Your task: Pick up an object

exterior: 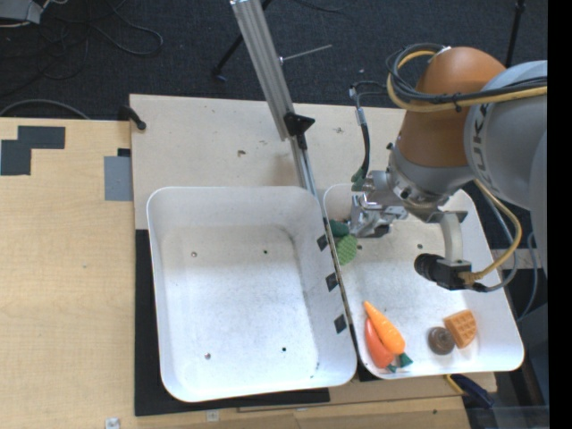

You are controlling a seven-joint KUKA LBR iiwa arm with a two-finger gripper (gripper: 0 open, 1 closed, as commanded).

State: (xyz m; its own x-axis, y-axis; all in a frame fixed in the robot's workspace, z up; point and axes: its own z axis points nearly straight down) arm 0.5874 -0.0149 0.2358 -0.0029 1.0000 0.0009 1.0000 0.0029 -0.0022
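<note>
The gripper point(368, 218) sits low in the right bin point(500, 351), just beside a green object point(344, 247) lying against the wall shared with the left bin point(232, 284). That wall could block a finger or let the object slip, in which case the grasp would fail. The arm reaches in from the right, wrist bent downward; whether it has closed on anything cannot be told.

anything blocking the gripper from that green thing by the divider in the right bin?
Nothing visible. The gripper hangs right beside the green object, which lies against the right bin's left wall. The toy carrot, waffle piece and brown round piece sit well away, near the front.
</note>
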